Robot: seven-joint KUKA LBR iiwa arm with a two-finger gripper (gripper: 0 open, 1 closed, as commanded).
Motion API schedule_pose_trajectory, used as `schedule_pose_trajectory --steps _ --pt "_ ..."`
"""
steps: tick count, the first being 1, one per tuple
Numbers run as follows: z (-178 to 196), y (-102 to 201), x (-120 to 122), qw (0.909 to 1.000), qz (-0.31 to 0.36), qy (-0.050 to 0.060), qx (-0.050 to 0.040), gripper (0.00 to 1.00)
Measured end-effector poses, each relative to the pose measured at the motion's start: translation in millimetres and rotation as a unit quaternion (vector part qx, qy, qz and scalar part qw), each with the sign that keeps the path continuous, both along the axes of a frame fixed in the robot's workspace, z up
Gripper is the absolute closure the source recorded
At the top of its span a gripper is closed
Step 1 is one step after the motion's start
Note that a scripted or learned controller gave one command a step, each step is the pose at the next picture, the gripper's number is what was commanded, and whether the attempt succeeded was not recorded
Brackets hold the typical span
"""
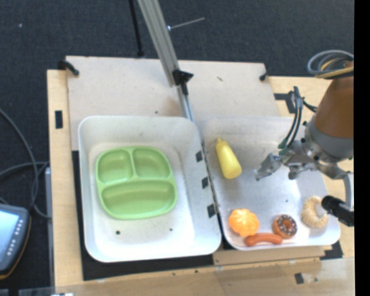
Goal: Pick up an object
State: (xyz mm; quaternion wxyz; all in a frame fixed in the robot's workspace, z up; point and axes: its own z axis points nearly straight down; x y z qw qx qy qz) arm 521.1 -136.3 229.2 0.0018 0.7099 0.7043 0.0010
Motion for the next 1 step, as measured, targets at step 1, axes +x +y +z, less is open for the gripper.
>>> schedule_pose_trajectory --steps 1 --pt "-14.8 -89.3 -28.9 1.0 0.0 0.003 -0.0019 0.0"
